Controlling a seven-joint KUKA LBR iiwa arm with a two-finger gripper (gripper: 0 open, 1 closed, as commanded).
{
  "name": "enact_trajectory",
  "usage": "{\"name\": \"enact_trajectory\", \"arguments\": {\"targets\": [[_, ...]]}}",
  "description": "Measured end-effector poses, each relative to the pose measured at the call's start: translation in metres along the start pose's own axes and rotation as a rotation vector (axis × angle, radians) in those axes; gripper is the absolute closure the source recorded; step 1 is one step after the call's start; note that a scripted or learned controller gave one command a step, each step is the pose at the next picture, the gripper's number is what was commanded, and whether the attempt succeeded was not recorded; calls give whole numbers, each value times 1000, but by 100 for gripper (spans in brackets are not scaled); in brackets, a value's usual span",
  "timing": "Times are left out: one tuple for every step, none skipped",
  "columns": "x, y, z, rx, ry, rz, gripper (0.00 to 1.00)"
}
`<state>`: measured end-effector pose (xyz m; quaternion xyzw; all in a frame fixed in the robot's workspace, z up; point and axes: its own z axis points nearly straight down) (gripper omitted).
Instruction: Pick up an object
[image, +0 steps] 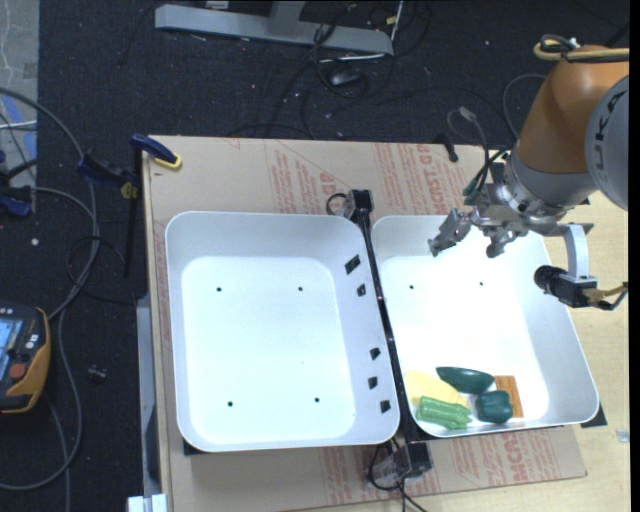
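Observation:
My gripper (470, 238) hangs over the far edge of the right bin (480, 300), its two fingers spread open with nothing between them. The objects lie well away from it, clustered at the near edge of that bin: a dark green oval piece (465, 378), a ridged light green piece (443, 412), a teal block (493, 405), a pale yellow flat piece (428, 386) and a small orange piece (509, 386).
The left bin (265, 320) sits beside the right one, with a black divider with clips (375, 310) between them. A black fitting (560, 283) on the arm hangs over the right bin's right rim. Cables lie on the dark floor beyond the bench.

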<state>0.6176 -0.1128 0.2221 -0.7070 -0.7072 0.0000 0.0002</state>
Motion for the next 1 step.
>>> {"name": "enact_trajectory", "arguments": {"targets": [[-35,-73,19,2,-1,4,0]]}}
